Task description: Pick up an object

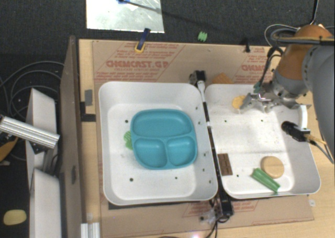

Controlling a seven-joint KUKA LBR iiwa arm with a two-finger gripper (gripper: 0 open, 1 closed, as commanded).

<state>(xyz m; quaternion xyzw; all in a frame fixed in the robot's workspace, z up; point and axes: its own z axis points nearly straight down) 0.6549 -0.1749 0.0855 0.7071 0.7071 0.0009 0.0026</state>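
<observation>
The hand is seen low over the right bin, near its far edge; its opening cannot be told. A yellow piece lies just beside it. A tan disc and green stick touch near the front. A blue tray sits in the left bin.

Robotics lab. Cardboard-covered worktop carrying two white bins, grey arm reaching in, loose cables on dark carpet, clamps at bin joint.
</observation>
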